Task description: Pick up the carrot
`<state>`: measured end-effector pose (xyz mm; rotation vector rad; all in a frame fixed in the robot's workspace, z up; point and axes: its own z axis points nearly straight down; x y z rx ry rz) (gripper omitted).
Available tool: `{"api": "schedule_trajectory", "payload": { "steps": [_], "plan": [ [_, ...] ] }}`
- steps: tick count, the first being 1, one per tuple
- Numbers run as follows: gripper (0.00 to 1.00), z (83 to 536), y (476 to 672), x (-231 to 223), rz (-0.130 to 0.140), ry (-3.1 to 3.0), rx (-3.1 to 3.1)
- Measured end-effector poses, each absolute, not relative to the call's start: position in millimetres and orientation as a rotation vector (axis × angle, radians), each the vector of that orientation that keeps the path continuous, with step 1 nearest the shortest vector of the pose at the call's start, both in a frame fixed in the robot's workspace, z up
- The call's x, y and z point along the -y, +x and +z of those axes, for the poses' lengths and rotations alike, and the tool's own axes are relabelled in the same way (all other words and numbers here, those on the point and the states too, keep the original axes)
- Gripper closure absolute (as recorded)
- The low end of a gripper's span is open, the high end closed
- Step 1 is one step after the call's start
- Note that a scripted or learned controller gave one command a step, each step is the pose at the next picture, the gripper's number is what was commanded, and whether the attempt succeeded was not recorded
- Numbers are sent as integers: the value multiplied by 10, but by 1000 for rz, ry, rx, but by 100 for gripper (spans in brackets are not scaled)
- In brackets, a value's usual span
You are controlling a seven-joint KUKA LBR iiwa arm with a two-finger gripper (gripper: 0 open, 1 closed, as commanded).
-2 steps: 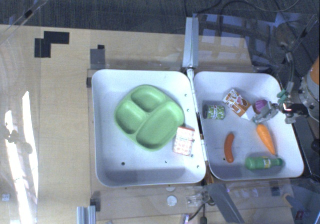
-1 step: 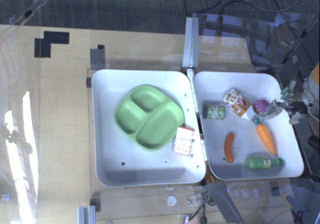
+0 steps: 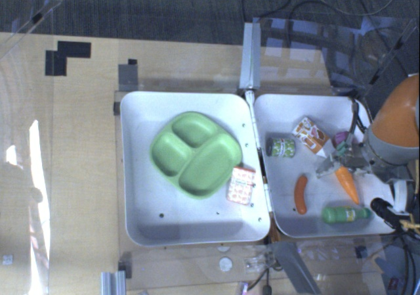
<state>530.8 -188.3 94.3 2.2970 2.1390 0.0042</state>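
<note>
Reaching in from the right side of the camera view, the arm has its gripper (image 3: 336, 163) down in the right bin (image 3: 287, 220), right at the top end of the carrot (image 3: 347, 183). The carrot lies on the bin floor near the right wall, slanted, its broad end up towards the gripper and its tip pointing down and to the right. Metal finger parts show just left of and above that broad end, but how wide the gripper stands, or whether it pinches the carrot at all, I cannot tell; the wrist hides much of it.

My reading is that the grasp step is in hand: the approach looks finished and the carrot is not yet lifted, since it seems to rest flat on the bin floor.

Close neighbours matter here. A green bottle (image 3: 346, 213) lies just below the carrot's tip, a red sausage (image 3: 300, 194) sits to its left, and a small carton (image 3: 310, 135) and a green can (image 3: 283, 148) lie further up the bin. The left bin (image 3: 138, 221) holds a green divided plate (image 3: 195, 154) and a small packet (image 3: 241, 185), well apart from the action.

Next, the move calls for a firm close across the carrot's thick end, then a straight lift, watching that the tapered body does not slip out or drag the bottle.
</note>
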Motion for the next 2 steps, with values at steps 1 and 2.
{"api": "schedule_trajectory", "payload": {
  "steps": [1, 2],
  "plan": [
    [100, 1056, 5332, 1876, 10, 2291, -2138],
    [100, 1989, 5362, 1064, 9, 2385, -2036]
  ]
}}
